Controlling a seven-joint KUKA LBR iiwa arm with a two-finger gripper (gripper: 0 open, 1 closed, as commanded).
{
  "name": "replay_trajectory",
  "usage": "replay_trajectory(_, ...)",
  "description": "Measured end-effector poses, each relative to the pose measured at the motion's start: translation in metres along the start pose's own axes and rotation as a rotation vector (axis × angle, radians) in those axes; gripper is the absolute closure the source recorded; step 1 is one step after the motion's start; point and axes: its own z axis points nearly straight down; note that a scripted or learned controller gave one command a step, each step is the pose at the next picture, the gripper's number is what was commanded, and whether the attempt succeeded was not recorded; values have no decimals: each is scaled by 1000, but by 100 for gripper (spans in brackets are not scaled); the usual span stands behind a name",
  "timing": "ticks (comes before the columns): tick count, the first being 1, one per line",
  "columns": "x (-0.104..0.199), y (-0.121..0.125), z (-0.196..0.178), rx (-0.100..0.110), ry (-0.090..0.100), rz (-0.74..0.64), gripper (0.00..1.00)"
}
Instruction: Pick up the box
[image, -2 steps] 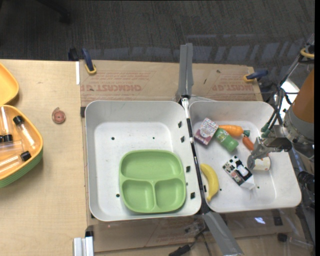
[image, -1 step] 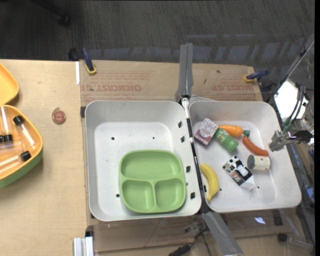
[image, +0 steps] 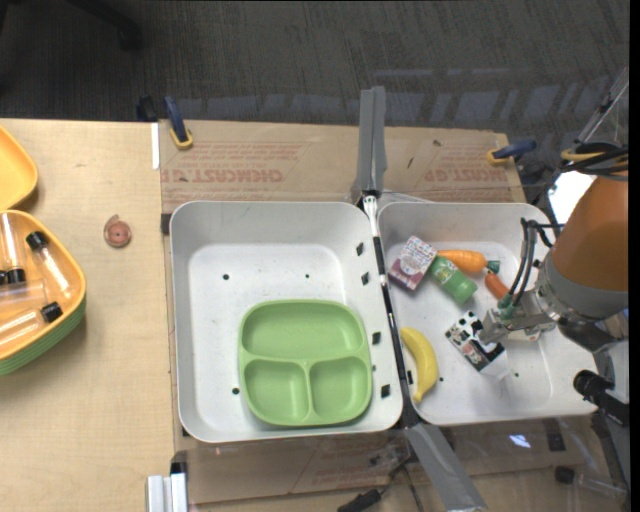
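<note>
Up-left of the gripper (image: 487, 343), whose finger state I cannot tell, lies the box (image: 411, 262); approach step, next move probably a reach across to it.

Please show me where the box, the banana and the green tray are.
box (image: 412, 262): camera view, middle of its printed top face.
banana (image: 421, 362): camera view, middle of its curved body.
green tray (image: 304, 328): camera view, floor of its large upper compartment.
</note>
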Motion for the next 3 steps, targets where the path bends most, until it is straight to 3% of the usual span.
replay_trajectory(1,-35,19,-131,-3,-2,-63,100)
replay_trajectory(2,39,6,-30,0,-1,-17,100)
replay_trajectory(3,-29,49,-120,-3,-3,-136,100)
